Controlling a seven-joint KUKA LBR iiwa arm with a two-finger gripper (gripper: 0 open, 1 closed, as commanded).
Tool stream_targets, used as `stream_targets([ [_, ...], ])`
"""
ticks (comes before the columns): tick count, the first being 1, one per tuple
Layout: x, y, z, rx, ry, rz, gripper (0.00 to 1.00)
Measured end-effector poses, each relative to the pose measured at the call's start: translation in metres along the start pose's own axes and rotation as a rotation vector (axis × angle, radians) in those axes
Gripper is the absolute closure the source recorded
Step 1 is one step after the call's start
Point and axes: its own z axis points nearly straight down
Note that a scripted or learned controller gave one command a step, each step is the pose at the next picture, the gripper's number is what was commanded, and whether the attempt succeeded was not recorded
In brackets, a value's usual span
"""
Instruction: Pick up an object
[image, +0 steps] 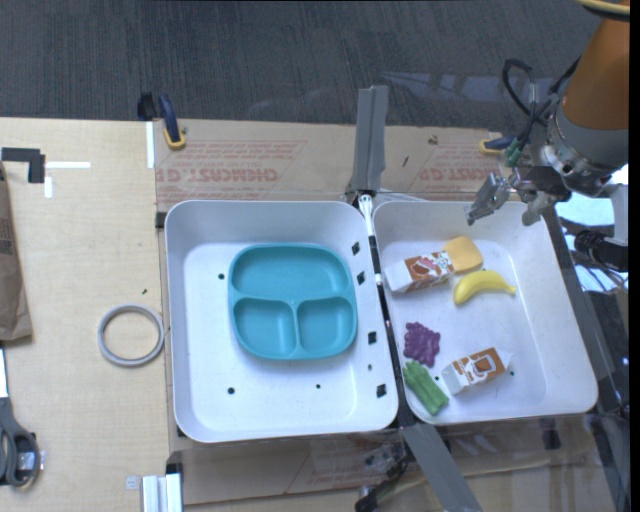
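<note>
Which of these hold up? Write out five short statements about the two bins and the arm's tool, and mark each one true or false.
1. The teal divided plastic plate lies in the left white bin. True.
2. The yellow toy banana lies on the plate. False: it lies in the right white bin, beside the orange-and-white carton.
3. The tool grips the banana. False: it hangs open over the right bin's far edge with nothing between its fingers.
4. The purple toy grape bunch sits just above the green toy vegetable in the picture. True.
5. A grey tape ring lies inside the left bin. False: it rests on the wooden bench, left of that bin.
</note>
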Motion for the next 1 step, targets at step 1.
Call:
stream_targets([
  [1, -0.0140, 0.0041, 0.1523, -0.014, 0.001, 0.288, 0.00],
])
